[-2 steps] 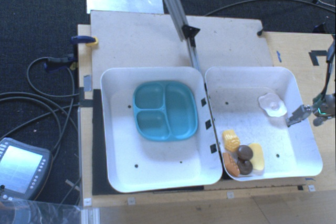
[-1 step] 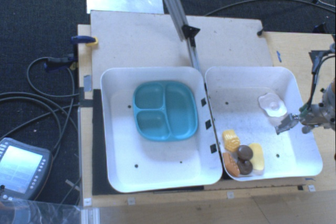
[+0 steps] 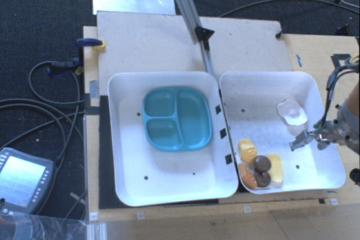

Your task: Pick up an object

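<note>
Seen from the bench side, left to right. A pendant (image 3: 22, 177) lies on the floor, far left of the right bin (image 3: 264, 84), with cables looping above it. The left bin (image 3: 126, 177) touches the right bin along their shared wall and holds a teal divided plate (image 3: 177, 118), which sits well left of that wall. Inside the right bin, a cluster of small food pieces lies in the near left corner: a yellow piece (image 3: 247, 150) toward the bin's middle, an orange-brown piece (image 3: 247, 176) against the near wall, a dark round piece (image 3: 262, 164) between them and to the right, and a pale yellow piece (image 3: 275, 170) at the cluster's right side. A white lump (image 3: 292, 112) rests apart from the cluster, toward the bin's right wall and farther back. The gripper (image 3: 299, 141) reaches in over the bin's right wall, low over bare floor, just nearer than the white lump and to the right of the cluster; nothing is seen between its fingers, and whether they are spread or closed cannot be told at this size. Judged step: approach, with no object yet taken. The next move calls for choosing a target, most likely the white lump or the pale yellow piece, centring over it and descending before closing.
</note>
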Robot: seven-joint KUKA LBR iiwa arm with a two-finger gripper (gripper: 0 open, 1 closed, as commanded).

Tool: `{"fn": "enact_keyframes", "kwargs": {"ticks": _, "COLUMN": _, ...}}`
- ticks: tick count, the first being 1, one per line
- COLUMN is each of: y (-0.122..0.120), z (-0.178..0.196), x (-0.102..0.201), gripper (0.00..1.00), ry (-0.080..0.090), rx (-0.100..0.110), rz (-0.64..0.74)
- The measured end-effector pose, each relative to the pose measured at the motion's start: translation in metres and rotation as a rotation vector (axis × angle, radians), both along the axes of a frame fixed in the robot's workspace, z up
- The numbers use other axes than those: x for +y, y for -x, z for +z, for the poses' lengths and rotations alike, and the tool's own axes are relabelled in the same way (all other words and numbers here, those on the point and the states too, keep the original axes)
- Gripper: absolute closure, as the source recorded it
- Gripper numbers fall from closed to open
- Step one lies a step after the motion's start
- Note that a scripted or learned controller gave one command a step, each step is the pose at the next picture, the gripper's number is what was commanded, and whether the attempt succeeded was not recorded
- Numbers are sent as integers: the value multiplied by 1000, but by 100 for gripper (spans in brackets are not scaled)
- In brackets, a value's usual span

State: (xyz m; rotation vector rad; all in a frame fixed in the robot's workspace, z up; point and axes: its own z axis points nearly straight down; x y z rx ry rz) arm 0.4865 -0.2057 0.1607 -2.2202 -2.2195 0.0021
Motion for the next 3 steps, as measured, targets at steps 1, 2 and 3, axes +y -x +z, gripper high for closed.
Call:
{"fn": "enact_keyframes", "kwargs": {"ticks": 1, "y": 3, "z": -59, "x": 9, "gripper": 0, "ry": -1, "rx": 1, "rz": 1}}
{"fn": "enact_keyframes", "kwargs": {"ticks": 2, "y": 2, "z": -45, "x": 8, "gripper": 100, "ry": 1, "rx": -4, "rz": 0}}
{"fn": "enact_keyframes", "kwargs": {"ticks": 3, "y": 5, "z": 2, "x": 1, "gripper": 100, "ry": 4, "rx": -9, "rz": 1}}
